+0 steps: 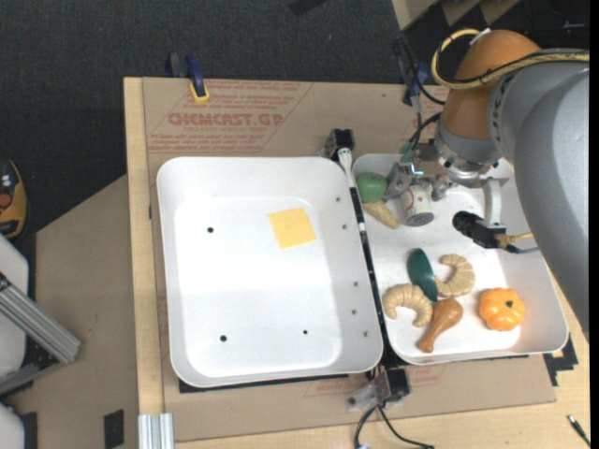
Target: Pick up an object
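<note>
Grey gripper (412, 193) hovers low at the right bin's (538, 330) far corner beside a green toy (371, 186), grip state indiscernible, so the approach step needs a clean descent onto it.

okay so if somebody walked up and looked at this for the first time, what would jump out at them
Probably the big grey arm with its orange band, reaching in from the right over the right bin. Next, that bin's toy food, especially the orange pumpkin near its right edge, and the lone yellow square in the left bin.

Smooth glossy white plastic bins (187, 279)
</note>
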You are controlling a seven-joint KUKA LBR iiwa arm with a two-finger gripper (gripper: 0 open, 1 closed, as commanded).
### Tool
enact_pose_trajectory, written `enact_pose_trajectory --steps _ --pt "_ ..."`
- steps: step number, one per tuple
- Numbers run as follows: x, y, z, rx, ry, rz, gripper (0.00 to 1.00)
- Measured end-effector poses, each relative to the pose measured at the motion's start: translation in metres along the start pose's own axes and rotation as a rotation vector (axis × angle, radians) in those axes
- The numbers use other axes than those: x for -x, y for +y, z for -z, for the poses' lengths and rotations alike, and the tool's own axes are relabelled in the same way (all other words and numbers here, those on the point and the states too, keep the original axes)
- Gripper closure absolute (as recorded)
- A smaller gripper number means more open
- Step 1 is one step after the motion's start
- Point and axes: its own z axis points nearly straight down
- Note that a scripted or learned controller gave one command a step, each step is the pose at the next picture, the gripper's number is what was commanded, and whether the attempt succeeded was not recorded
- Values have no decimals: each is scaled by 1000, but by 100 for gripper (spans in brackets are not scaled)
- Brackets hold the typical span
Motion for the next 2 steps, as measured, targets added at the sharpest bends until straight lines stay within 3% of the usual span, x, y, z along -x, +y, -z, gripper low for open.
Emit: enact_pose_trajectory --steps 1,2 --pt "-6 1 10 3 14 0 100" --pt "-94 3 165 14 23 13 100"
